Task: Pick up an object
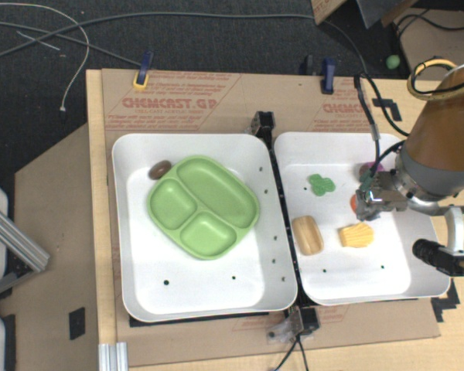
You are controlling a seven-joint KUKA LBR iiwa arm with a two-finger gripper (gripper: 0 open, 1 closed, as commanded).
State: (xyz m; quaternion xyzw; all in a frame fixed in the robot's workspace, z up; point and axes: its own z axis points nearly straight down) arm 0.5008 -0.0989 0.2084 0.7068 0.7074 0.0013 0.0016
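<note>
In the right bin [332, 280] lie a tan bread-like roll [307, 234], a yellow wedge [358, 236] and a small green leafy piece [321, 184]. My gripper [369, 202] hangs low over the right part of this bin, just above the yellow wedge and to the right of the green piece. A small red-orange thing [354, 203] peeks out at the gripper's left side, mostly hidden by it. The grey arm with its orange band [441, 141] comes in from the right.
The left bin [139, 269] holds a green divided plate [203, 205] and a small brown object [161, 170] at the plate's upper left. A black divider [277, 199] runs between the bins. Cables hang near the arm at the right bin's far corner.
</note>
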